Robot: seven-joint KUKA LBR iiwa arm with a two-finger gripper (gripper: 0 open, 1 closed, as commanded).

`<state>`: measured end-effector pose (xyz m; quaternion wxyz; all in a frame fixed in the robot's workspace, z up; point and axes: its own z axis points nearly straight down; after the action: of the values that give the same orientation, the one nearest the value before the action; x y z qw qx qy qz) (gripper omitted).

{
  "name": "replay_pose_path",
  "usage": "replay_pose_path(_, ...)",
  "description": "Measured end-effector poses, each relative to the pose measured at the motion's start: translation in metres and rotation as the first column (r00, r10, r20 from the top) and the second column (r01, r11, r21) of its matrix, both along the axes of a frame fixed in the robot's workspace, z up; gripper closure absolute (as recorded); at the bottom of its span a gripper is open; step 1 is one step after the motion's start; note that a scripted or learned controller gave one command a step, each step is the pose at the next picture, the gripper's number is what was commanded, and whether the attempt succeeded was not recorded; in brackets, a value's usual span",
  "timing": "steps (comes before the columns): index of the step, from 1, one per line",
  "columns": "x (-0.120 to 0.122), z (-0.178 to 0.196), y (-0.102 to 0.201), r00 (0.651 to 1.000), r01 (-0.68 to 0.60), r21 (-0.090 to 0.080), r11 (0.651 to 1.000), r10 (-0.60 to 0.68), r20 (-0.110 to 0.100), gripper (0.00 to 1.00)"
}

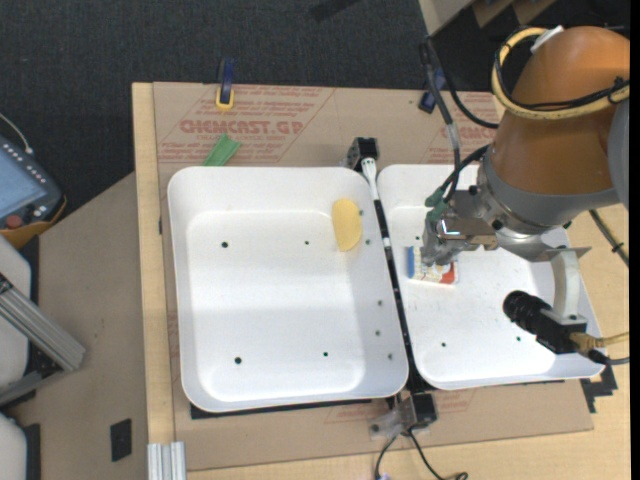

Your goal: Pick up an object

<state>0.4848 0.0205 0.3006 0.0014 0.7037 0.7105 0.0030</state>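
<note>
- Gripper (437, 258) low in the right bin (480, 363), near its left edge.
- Directly over small red-white-blue packet (432, 271), lined up for a grab.
- Finger spread: cannot tell.
- Yellow piece (346, 225) at left bin's (270, 388) right edge.

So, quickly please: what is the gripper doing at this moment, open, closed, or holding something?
Gripper: cannot be told; it is low in the right bin, over a small red, white and blue object.
</note>
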Motion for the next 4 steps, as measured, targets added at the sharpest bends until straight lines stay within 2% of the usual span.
replay_pose_path(2,-0.005,0.074,0.095,1.000,0.003,0.000,1.000,-0.003,-0.001,1.00)
replay_pose_path(3,-0.005,0.153,0.097,1.000,0.007,0.001,1.000,-0.007,0.005,1.00)
replay_pose_path(4,-0.007,0.040,0.047,1.000,0.016,-0.006,1.000,-0.016,-0.018,1.00)
